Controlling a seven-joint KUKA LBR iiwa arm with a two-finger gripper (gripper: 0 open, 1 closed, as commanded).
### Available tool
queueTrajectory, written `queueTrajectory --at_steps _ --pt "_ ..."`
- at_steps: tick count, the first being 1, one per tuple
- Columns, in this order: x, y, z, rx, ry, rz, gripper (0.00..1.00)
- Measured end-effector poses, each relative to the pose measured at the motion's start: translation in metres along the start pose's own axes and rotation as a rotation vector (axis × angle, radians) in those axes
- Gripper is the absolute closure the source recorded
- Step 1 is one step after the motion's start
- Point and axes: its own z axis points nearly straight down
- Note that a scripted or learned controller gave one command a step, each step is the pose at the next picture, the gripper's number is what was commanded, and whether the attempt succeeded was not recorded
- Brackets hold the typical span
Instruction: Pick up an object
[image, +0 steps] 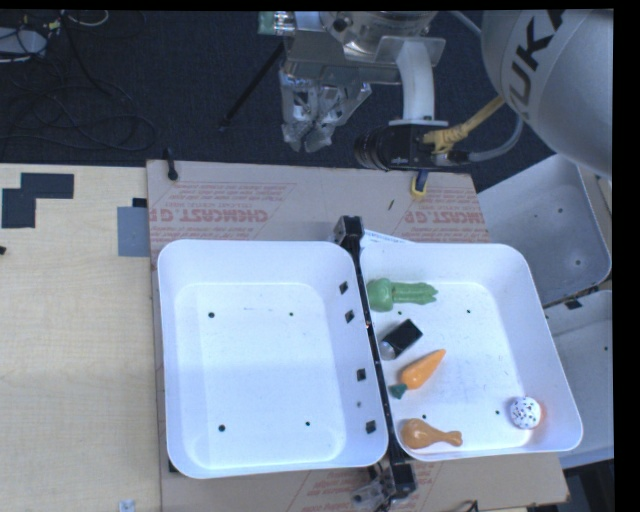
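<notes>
— Where's the pincer (312, 125) right now?

— Up high, past the far edge of the bins, over the dark floor. Whether it's parted or closed, I cannot tell from here; nothing shows between its tips.

— And the things to grab?

— All in the right bin (540, 290): a green toy (400, 293) near the divider, a black block (403, 335) below it, an orange carrot (423, 368), a tan gourd-shaped piece (430, 433) at the near wall, a white dotted ball (524, 412) in the corner.

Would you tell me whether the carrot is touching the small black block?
Apart. The camera view shows white bin floor between the carrot and the small black block.
</notes>
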Motion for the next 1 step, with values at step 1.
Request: queueTrajectory --at_steps 1 --pt "0.0328 -0.047 0.0 0.0 0.0 0.0 1.0"
